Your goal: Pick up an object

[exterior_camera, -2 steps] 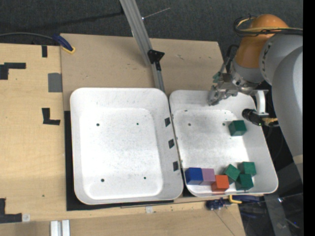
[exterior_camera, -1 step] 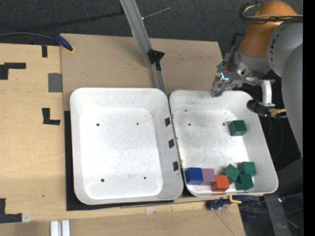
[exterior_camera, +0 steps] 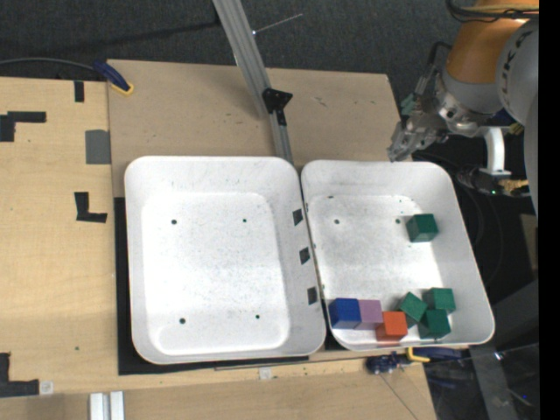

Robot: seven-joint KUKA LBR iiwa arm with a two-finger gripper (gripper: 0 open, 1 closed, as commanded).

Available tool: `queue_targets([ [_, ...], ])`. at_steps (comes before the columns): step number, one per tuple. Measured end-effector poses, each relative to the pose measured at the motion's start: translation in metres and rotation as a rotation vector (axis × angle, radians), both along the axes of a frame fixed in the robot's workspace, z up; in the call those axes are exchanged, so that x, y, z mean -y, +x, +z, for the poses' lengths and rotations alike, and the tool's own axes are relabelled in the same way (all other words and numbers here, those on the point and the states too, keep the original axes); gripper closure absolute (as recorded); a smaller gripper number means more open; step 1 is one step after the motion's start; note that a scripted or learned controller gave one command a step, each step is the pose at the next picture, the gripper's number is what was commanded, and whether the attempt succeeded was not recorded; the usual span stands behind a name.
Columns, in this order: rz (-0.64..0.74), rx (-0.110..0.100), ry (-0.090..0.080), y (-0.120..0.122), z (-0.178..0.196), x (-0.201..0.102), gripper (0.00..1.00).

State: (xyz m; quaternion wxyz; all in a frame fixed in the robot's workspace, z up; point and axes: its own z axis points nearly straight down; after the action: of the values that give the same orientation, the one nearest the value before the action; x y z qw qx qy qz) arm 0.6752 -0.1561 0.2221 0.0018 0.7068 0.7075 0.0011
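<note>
Hovering beyond the right bin's [exterior_camera: 455, 201] far rim, pincer [exterior_camera: 404, 147], grip unreadable; blocks [exterior_camera: 394, 313] near edge.

wooden bench [exterior_camera: 52, 261], dark carpet floor [exterior_camera: 114, 11], slanted metal pole [exterior_camera: 241, 33]

Bins [exterior_camera: 214, 178]: white, smooth plastic look, faintly speckled. Bench [exterior_camera: 52, 261]: pale wood-like board, matt. Blocks [exterior_camera: 423, 227]: matt, solid-coloured. Slanted rail [exterior_camera: 245, 38]: grey metal, dull sheen. Arm band [exterior_camera: 486, 46]: glossy orange.
</note>
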Motion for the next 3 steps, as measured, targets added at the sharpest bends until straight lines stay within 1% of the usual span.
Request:
queue_targets([
  [1, 0.000, 0.001, 0.000, 0.001, 0.052, 0.000, 1.00],
  [2, 0.006, -0.005, 0.003, -0.005, 0.052, -0.062, 1.00],
  [3, 0.005, -0.007, 0.003, -0.019, 0.041, -0.117, 1.00],
])
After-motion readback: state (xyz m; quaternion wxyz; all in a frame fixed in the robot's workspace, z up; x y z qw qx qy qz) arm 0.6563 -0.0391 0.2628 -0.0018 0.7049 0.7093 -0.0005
